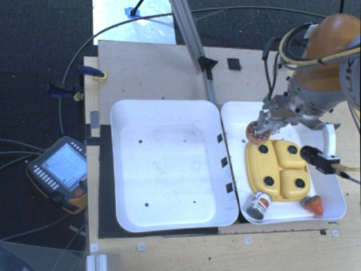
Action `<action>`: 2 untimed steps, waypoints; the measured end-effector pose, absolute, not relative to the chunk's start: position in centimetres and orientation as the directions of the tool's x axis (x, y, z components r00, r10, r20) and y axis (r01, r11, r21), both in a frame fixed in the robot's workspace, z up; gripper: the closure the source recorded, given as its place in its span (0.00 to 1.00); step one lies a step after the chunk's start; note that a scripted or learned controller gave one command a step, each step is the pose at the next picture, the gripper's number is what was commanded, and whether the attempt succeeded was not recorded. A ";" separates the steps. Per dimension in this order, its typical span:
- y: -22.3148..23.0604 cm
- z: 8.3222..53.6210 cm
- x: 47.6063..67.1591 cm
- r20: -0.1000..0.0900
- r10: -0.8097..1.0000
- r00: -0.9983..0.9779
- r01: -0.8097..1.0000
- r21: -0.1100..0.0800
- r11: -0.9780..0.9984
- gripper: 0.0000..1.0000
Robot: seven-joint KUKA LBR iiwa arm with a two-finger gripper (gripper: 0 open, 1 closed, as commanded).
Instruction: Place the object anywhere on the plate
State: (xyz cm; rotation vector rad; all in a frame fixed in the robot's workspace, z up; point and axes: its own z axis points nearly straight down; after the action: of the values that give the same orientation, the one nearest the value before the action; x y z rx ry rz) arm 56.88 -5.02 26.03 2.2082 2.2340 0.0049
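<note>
Two white bins sit side by side on the bench. The left bin point(163, 162) has only small dark specks on its floor.

The right bin point(338, 205) holds a yellow plate point(279, 171) with three compartments and dark dots in them. It lies slightly angled, roughly in the middle of the bin.

A small round brownish object, a donut point(258, 133) by the look of it, sits at the far left corner of the plate, touching or overlapping its edge; I cannot tell whether it rests on the plate or on the bin floor just beside it.

The gripper point(264, 126) is directly over the donut, reaching in from the right under the arm point(324, 55). Its fingers are down at the donut, but from this angle I cannot tell how far apart they are or whether they have hold of it.

A small can point(258, 204) lies tilted at the near left corner of the plate, against the bin wall. A strawberry point(313, 204) lies at the near right corner of the plate.

A black part point(316, 158) juts over the right side of the plate.

A pendant point(59, 173) lies left of the bench.
</note>
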 end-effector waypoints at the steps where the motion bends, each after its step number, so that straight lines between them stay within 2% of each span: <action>1: 0.9 25.3 57.3 0.002 1.000 -0.011 1.000 0.002 0.011 1.00; 2: 6.2 25.3 59.4 0.002 1.000 -0.011 1.000 0.003 0.011 1.00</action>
State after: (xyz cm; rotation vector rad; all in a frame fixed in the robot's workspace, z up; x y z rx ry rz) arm 59.44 6.18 25.26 2.2090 2.2328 0.0065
